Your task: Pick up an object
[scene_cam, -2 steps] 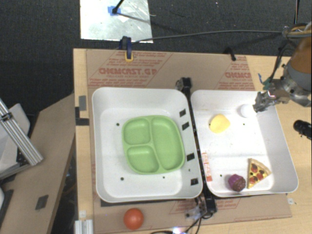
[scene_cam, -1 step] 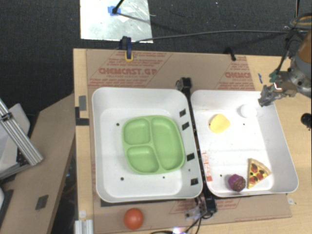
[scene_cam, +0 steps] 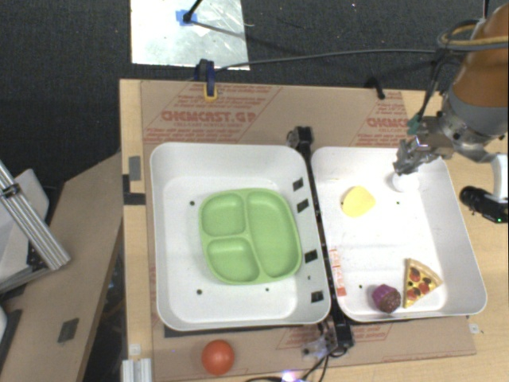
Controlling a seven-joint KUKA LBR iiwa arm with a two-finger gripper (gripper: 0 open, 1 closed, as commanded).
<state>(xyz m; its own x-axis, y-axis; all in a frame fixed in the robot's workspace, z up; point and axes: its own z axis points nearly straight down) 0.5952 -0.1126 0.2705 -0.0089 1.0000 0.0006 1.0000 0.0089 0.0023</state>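
- Gripper (scene_cam: 411, 159) over right bin (scene_cam: 465, 237), far corner; opening impossible to tell, nothing seen in its grasp.
- Yellow piece (scene_cam: 358, 200) near gripper, apart.
- Pizza (scene_cam: 419, 282) and purple piece (scene_cam: 386, 298) at near edge.
- Green tray (scene_cam: 249, 235) in left bin (scene_cam: 171, 237).

The grey metal arm (scene_cam: 465, 130) wears an orange band (scene_cam: 481, 78) above its fingers; black cables trail alongside.

The grey arm (scene_cam: 477, 86) reaches from the right, pincer (scene_cam: 409, 161) angled downward.
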